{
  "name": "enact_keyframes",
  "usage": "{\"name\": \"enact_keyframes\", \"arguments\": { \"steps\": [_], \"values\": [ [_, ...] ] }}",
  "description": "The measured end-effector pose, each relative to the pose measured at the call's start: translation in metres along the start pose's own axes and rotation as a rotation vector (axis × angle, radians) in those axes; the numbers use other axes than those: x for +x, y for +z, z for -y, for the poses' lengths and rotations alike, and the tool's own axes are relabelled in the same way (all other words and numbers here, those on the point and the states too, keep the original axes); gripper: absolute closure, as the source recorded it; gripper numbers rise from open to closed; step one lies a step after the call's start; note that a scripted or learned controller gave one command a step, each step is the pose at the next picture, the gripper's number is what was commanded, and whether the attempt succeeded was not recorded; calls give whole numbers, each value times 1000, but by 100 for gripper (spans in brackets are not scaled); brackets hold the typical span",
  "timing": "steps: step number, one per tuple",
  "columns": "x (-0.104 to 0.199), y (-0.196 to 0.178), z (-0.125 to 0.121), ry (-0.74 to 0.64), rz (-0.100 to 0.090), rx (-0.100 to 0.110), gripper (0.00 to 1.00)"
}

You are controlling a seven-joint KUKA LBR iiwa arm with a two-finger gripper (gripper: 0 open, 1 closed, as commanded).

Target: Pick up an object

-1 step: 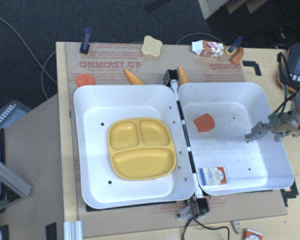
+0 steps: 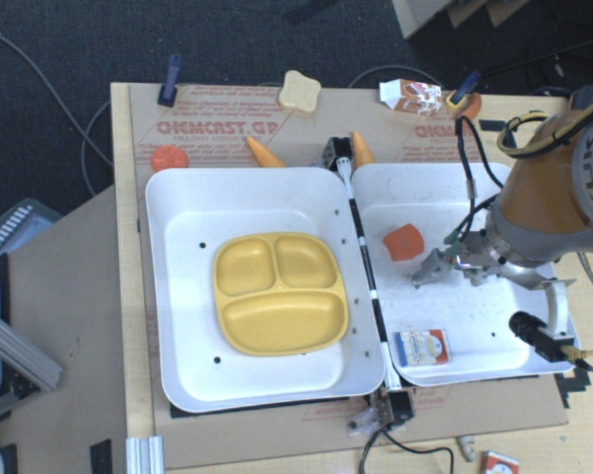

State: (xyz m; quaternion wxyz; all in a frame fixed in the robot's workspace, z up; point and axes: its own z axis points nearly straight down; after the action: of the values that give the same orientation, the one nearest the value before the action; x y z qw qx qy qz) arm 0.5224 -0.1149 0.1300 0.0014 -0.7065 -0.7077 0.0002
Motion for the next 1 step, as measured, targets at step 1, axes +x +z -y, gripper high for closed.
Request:
{"name": "enact_keyframes", "arguments": {
  "steps": [1],
  "values": [
    [18,46,-75,1,2,-3,0]
  ]
}}
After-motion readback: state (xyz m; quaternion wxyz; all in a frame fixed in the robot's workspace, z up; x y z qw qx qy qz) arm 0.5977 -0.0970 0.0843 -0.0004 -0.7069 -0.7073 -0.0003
